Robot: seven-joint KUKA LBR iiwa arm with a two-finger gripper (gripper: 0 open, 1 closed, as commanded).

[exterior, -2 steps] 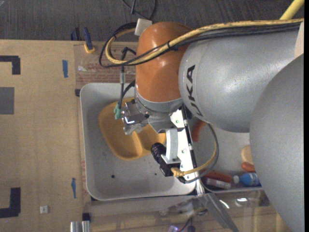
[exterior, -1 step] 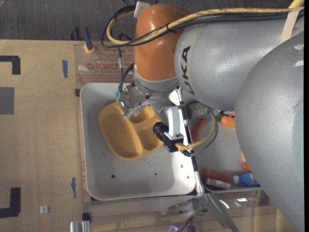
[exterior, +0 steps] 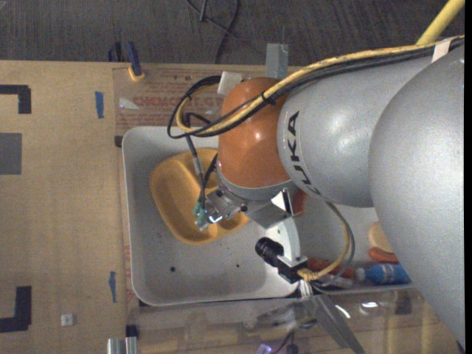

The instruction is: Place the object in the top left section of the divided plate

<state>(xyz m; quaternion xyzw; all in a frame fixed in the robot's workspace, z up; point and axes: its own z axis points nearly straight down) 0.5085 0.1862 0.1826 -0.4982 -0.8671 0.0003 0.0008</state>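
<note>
Camera view: the grey arm (exterior: pixel 354 139) fills the right and centre of the frame, its orange band (exterior: pixel 251 135) hanging over the left white bin (exterior: pixel 147 271). The yellow divided plate (exterior: pixel 173 190) lies in that bin, left of centre, partly hidden under the wrist. The gripper itself is covered by the arm, so its state cannot be told. Small coloured items (exterior: pixel 383 273) lie at lower right.

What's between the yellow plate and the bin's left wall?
Camera view: bare white bin floor runs between the yellow plate and the left wall. Nothing sits in that strip; two small dark specks lie lower down, nearer the bottom wall.
</note>
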